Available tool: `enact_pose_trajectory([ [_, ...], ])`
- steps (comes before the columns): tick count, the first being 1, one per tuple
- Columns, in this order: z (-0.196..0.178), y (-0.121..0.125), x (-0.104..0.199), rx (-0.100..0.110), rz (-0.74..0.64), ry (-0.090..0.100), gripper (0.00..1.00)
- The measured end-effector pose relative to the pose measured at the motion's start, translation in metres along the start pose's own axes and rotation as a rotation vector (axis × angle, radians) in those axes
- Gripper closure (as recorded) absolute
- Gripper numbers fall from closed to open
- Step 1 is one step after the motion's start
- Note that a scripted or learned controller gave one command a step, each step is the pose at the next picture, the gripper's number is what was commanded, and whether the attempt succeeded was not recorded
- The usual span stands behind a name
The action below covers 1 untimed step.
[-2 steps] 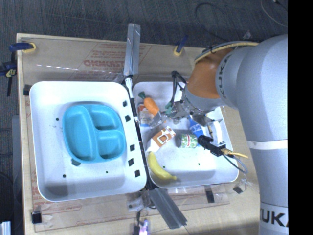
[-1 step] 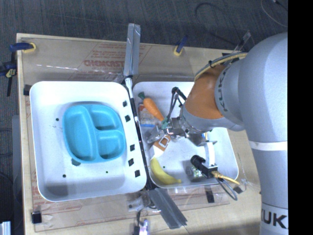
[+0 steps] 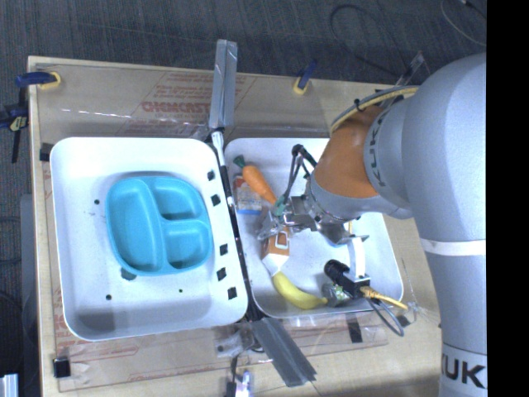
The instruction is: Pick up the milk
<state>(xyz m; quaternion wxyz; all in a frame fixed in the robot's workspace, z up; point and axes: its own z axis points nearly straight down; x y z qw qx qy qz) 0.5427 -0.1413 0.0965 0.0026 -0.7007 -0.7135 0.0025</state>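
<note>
My gripper (image 3: pixel 274 219) low in right bin (image 3: pixel 384 246), close to its left wall, over upper end of milk carton (image 3: pixel 278 251). Can't tell if my gripper is clenched or released, or if it touches carton. Carton lies tilted, between carrot (image 3: pixel 259 184) further up view and banana (image 3: pixel 297 293) just below. Left bin (image 3: pixel 74 222) holds blue divided plate (image 3: pixel 159 224). Both bins sit on surface (image 3: pixel 124 106).

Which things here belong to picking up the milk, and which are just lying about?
For the job: milk carton; gripper.
Lying about: carrot; banana; blue divided tray in the left bin.
</note>
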Motion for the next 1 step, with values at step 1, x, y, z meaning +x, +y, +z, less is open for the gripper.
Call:
enact_pose_trajectory([
  [1, -0.0918, 0.0012, 0.0557, -0.002, -0.042, 0.000, 1.00],
])
